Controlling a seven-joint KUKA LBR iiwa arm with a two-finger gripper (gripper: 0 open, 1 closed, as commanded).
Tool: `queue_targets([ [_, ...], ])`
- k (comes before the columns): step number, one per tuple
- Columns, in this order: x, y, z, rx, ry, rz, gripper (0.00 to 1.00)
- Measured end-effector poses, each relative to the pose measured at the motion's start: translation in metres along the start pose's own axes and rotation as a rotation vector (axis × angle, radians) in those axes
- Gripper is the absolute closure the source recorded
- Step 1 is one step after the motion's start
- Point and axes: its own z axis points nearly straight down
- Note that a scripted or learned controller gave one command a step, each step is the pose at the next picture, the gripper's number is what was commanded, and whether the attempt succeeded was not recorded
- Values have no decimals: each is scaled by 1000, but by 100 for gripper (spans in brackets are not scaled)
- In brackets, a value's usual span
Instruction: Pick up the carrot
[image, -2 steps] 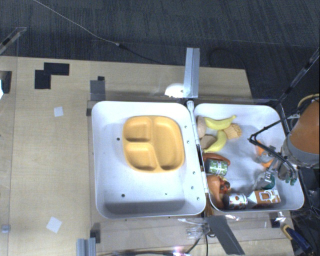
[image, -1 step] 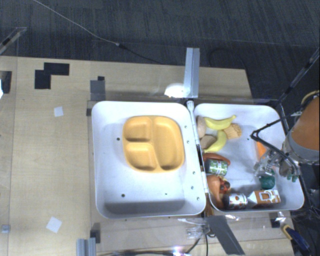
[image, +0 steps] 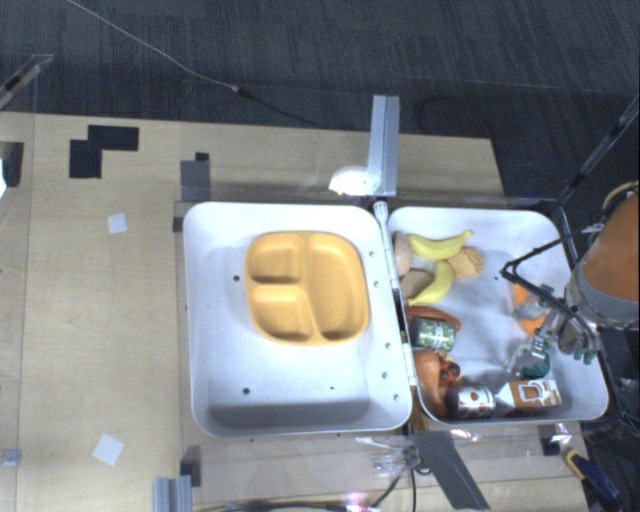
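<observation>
A yellow three-compartment plastic plate (image: 303, 287) lies in the left white bin (image: 215, 380). In the right white bin (image: 500, 222), two yellow bananas (image: 440, 245) sit near its far left corner, with a green can (image: 434, 335) and dark bottle (image: 470, 402) along the left and near edges.

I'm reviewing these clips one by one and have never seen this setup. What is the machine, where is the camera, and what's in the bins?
One camera looks down at a slant on a bench with two white bins. The grey arm with an orange band reaches in from the right; its tool hangs low over the right bin, and I cannot tell whether it holds anything. That bin holds bananas, a can, a bottle, a small carton and an orange piece, probably the carrot. The left bin holds a yellow divided plate.
</observation>
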Motion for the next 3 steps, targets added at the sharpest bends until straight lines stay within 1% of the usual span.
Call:
queue_targets([
  [1, -16, 43, 13, -1, 10, 57, 0],
  [2, 30, 12, 12, 0, 7, 422, 0],
  [3, 21, 64, 13, 2, 10, 820, 0],
])
